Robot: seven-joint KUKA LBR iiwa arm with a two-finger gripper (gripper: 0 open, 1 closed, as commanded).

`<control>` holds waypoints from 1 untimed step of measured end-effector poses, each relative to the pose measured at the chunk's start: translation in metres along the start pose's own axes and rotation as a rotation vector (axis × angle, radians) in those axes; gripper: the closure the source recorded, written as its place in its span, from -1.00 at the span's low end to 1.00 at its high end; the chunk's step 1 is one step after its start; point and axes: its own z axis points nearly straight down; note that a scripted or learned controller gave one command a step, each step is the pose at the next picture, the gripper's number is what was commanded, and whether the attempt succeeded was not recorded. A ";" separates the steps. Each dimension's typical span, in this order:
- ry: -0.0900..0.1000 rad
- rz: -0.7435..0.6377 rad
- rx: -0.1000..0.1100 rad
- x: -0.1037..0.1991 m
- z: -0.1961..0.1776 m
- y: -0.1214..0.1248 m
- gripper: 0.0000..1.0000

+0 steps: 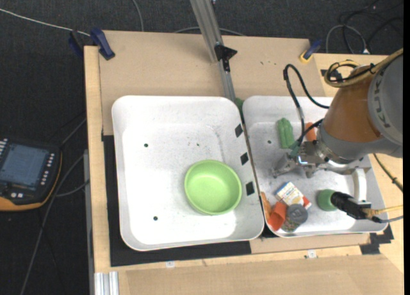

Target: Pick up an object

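My gripper (296,164) hangs low over the middle of the right bin (259,116), under the orange-banded wrist. Just beyond it lies a green oblong object (284,132), with a small orange thing (311,130) to its right, partly hidden by the arm. In front of the gripper lie a small white and yellow carton (289,192), an orange piece (277,214), a dark grey round object (296,217) and a green round object (325,199). I see nothing held in the gripper.
The left bin (138,121) holds a light green bowl (213,187) near its front right corner. A grey metal pole (208,18) slants down to the gap between the bins. A teach pendant (25,172) lies on the floor at the left.
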 end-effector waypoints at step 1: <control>0.000 0.000 -0.005 0.000 -0.013 0.001 1.00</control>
